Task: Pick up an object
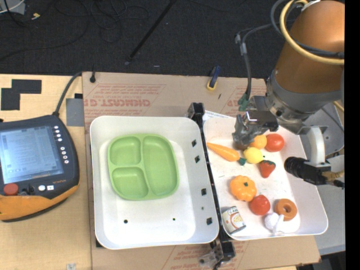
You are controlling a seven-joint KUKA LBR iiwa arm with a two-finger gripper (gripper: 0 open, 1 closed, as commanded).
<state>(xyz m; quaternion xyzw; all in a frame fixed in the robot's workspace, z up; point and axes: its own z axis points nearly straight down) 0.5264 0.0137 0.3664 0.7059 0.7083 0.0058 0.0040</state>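
The left bin [107, 207] holds a green tray [143, 167]. The right bin [315, 218] holds toy food. The gripper [247, 136] sits low by the lemon [254, 155]. The carrot [223, 151] lies beside it, slanting, leafy end toward the lemon.

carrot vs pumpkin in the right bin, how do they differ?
The long orange toy carrot is slim and tapered, lying on its side; the round orange toy pumpkin is squat and ribbed with a green stem on top. The carrot lies nearer the end effector; the pumpkin sits toward mid-bin. Both are orange toy foods in the right white bin.
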